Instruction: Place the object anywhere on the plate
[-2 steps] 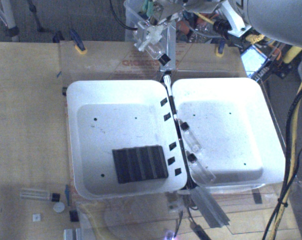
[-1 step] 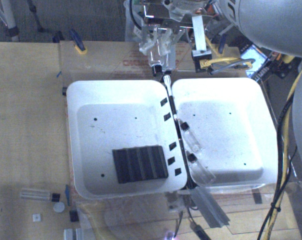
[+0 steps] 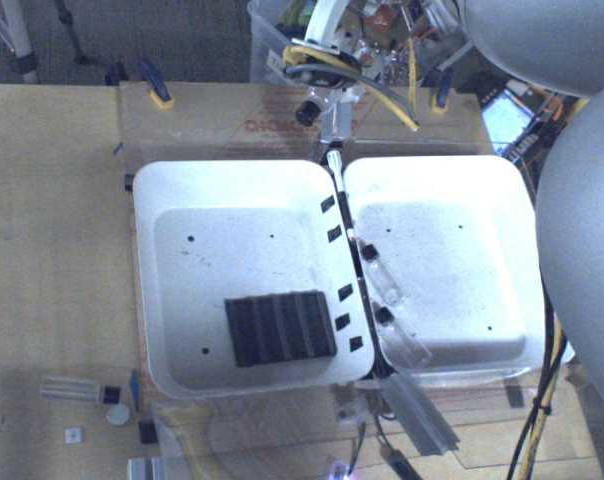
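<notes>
Two shallow white bins sit side by side on the wooden bench (image 3: pixel 52 218), and the claw (image 3: pixel 329 133) hangs over the far end of the seam between them, under a tangle of yellow cable and the grey arm (image 3: pixel 572 218). Whether the claw is open or closed cannot be told from this slant. Nothing can be seen held in it, and it appears to be apart from every loose thing in the bins.

Well away from the claw, toward the near side and a little to the view's left of it, a dark ribbed slab (image 3: pixel 280 328) lies flat on the floor of the left bin (image 3: pixel 182 198). Its long axis runs roughly across the view, with the end nearer the seam tipped slightly toward the far side. Its grooves run the short way.

Nearer than the claw and just on the other side of the seam, a clear piece with dark spots (image 3: pixel 387 293) lies along the inner wall of the right bin (image 3: pixel 482 183). Its length follows the seam, but its exact form is hard to make out. Small black tabs (image 3: pixel 334 233) line the seam itself.
</notes>
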Controlling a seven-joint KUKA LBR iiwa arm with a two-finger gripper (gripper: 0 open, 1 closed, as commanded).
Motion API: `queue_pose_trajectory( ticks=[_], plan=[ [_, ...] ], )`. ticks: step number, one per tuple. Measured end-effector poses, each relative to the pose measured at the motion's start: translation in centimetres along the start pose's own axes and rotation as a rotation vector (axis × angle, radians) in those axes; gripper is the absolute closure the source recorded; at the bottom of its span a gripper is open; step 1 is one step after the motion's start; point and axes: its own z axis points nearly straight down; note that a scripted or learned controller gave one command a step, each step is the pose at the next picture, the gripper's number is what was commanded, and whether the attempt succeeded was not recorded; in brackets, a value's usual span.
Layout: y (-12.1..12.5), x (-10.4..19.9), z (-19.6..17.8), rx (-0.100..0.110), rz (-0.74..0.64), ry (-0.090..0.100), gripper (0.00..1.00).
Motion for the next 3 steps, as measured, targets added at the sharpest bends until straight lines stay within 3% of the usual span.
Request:
queue_pose_trajectory(
  ticks=[1, 2, 3],
  plan=[
    [1.0, -3.0, 0.0, 0.000, 0.633, 0.002, 1.00],
    [0.9, -3.0, 0.0, -0.001, 0.632, 0.001, 0.00],
    [1.1, -3.0, -1.0, -0.003, 0.635, 0.004, 1.00]
  ],
)
